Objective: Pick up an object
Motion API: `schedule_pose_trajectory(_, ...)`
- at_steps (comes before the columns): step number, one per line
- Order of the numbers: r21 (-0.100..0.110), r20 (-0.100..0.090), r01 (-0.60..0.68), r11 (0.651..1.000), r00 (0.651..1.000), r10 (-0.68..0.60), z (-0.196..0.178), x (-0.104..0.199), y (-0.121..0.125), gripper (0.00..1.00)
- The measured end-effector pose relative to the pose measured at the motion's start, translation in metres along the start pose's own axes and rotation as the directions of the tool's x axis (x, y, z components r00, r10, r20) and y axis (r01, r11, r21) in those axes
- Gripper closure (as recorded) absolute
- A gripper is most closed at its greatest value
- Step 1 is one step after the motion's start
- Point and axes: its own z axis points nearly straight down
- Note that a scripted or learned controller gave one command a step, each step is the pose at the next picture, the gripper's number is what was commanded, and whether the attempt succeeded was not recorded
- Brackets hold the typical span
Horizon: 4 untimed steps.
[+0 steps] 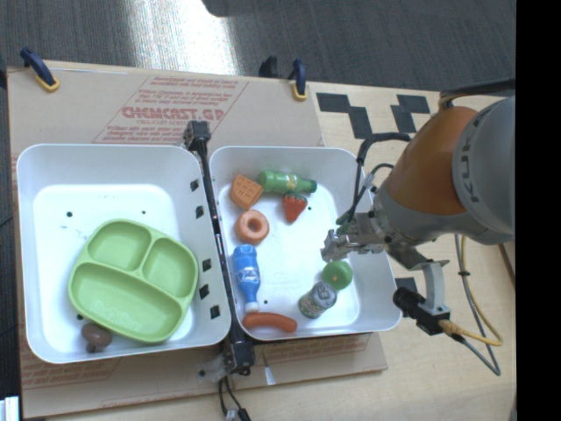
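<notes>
Currently the end effector (pixel 337 246) sits low inside the right bin (pixel 346 160), near its right wall, just above the green ball (pixel 337 275); whether it is spread or pressed together cannot be told. Relative to that ball: can (pixel 316 300) touching below-left, sausage (pixel 270 323) further below-left, blue bottle (pixel 246 274) left, donut (pixel 253 227) and strawberry (pixel 294 207) upper left. Green plate (pixel 133 279) lies in the left bin (pixel 53 160).
</notes>
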Motion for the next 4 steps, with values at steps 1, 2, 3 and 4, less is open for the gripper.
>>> schedule_pose_trajectory(1,0.000,0.000,0.000,1.000,1.000,0.000,-0.005,-0.058,-0.009,1.00)
schedule_pose_trajectory(2,-0.002,0.000,0.001,1.000,1.000,-0.001,-0.012,-0.058,-0.008,1.00)
schedule_pose_trajectory(3,-0.003,0.000,0.001,1.000,1.000,-0.001,-0.040,-0.050,-0.008,1.00)
schedule_pose_trajectory(4,-0.005,0.002,0.001,1.000,1.000,-0.001,-0.073,-0.042,-0.007,1.00)
